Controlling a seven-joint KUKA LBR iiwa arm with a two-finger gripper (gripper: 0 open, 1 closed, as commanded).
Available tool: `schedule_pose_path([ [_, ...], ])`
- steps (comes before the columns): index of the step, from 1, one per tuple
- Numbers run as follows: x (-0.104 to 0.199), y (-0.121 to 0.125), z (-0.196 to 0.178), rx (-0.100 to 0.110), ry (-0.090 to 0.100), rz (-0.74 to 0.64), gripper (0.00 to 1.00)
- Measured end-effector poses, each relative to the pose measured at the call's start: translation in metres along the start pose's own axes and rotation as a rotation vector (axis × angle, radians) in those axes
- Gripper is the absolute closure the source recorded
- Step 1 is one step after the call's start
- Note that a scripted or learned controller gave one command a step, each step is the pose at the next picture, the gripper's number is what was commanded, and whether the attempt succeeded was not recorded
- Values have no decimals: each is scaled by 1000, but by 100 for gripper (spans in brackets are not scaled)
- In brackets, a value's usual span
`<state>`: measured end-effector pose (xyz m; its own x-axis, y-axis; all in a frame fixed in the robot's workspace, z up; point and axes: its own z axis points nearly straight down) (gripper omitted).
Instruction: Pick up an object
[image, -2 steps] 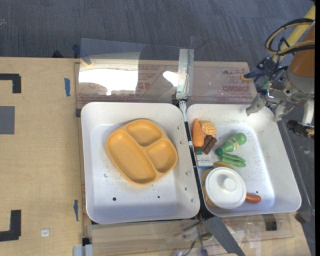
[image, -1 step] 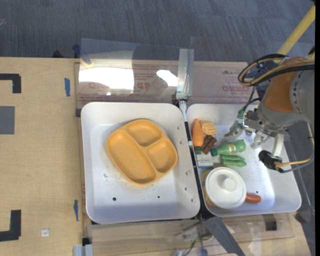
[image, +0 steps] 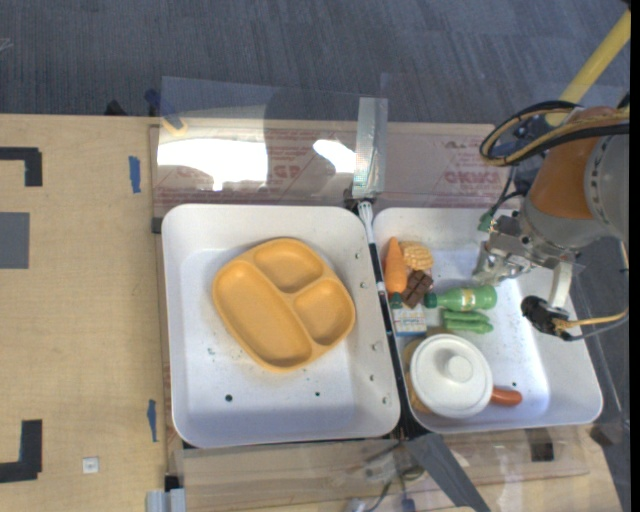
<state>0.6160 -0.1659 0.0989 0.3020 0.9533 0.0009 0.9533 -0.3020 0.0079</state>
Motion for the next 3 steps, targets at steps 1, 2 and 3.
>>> schedule_pose_path([
  [1,0,0,1,1,0,0,0],
  [2,10,-49,11,4,0,-26,0],
  [3,10,-47,0,-3,0,-24,100],
])
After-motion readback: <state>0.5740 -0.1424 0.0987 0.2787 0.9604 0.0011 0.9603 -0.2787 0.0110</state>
